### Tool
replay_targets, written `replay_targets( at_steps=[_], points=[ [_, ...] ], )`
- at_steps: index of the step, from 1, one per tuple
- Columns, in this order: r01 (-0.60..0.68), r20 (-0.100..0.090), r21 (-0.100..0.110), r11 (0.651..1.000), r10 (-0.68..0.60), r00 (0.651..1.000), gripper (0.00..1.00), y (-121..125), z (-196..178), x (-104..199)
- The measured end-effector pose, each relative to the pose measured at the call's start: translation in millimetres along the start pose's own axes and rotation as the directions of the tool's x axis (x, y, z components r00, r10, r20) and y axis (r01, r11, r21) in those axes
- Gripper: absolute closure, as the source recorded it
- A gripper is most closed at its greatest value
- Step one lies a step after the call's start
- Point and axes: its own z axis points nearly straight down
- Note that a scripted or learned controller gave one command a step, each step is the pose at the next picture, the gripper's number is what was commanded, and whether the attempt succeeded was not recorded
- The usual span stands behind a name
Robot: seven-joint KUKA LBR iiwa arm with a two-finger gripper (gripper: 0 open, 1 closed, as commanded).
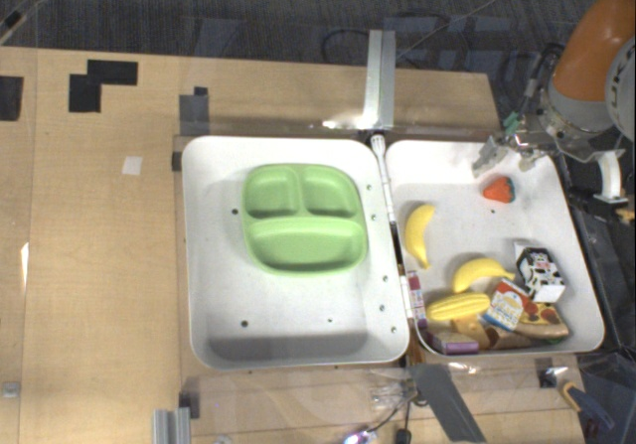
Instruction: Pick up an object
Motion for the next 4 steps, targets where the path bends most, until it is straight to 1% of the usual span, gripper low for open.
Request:
replay_targets(
  at_steps=[1, 2, 3, 4],
  points=[
    [0.060, -0.006, 0.003, 0.998, -0.060, 0.998, 0.00, -10, 59, -16],
    [-0.169, 0.000, 0.003, 0.986, 0.169, 0.986, 0.00, -61, -15, -13],
    [-0.169, 0.000, 0.003, 0.986, 0.169, 0.986, 0.00, -61, -15, -13],
    [-0.057, 0.000, 0.000, 0.998, 0.057, 0.998, 0.00, -16, 60, 9]
  ],
)
